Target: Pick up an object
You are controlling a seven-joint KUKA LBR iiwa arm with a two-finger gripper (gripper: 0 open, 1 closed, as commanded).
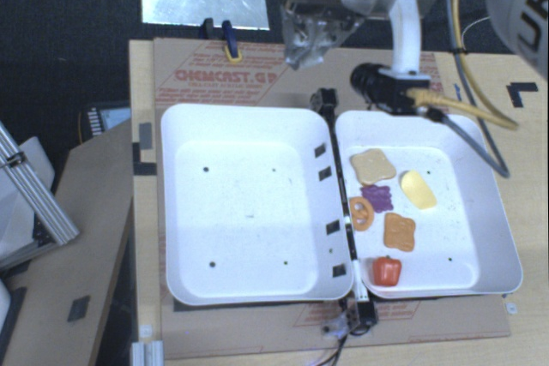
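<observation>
White plastic made up the two shallow bins on the desk [480, 317], and the pincer [302, 47] hung above the desk's far edge, beyond the bins and roughly in line with the seam between them; whether it stood apart or together I could not tell, and nothing showed in its grip. The left bin [184, 129] lay below and to the left of the pincer. The right bin [493, 219] lay below and to its right, and held all the small things, clustered toward the shared wall and well apart from the pincer. Nearest the pincer was a tan toast-like slice [372, 165]; just past it lay a purple piece [378, 198] with a yellow piece [419, 189] beside it, farther right. An orange pretzel shape [361, 213] sat hard by the dividing wall, an orange-brown slab [400, 231] lay just beyond the purple piece, and a red piece [386, 271] sat farthest from the pincer, near the bin's front edge.
</observation>
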